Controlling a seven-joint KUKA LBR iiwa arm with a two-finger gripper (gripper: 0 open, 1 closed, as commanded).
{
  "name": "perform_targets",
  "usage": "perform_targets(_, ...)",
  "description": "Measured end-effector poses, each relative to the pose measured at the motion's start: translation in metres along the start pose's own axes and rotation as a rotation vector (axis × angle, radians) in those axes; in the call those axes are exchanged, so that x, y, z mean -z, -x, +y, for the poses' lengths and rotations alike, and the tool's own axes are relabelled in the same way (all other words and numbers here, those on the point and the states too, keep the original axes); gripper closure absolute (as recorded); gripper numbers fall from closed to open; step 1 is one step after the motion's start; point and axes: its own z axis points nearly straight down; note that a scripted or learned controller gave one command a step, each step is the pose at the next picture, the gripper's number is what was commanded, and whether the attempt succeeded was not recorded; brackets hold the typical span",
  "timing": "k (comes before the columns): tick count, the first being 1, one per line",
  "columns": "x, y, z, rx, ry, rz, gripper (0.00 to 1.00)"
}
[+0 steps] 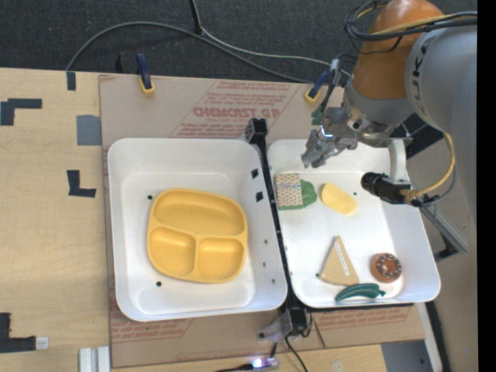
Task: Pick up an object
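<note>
We see the arm bent over the right bin's far edge, its tool hanging above it; whether its grip is spread, we cannot tell.

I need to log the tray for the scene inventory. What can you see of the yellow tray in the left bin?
The tray is a yellow plate with rounded corners and a raised rim; it looks like plastic. Ridges split it into three compartments: one wide one along the far side and two smaller ones side by side on the near side. Nothing lies in it. It rests flat, slightly turned, on the floor of the left bin, about in its middle, clear of the walls. Only the bin touches it.
</note>
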Motion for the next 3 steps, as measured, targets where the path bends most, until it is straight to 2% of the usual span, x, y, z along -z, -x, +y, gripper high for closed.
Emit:
perform_targets(1, -0.009, -0.045, -0.002, 0.0, -0.001, -0.001, 1.0)
perform_targets(2, -0.001, -0.098, -0.001, 0.001, 0.0, 0.0, 1.0)
perform_targets(3, -0.018, -0.149, 0.002, 0.0, -0.002, -0.002, 1.0)
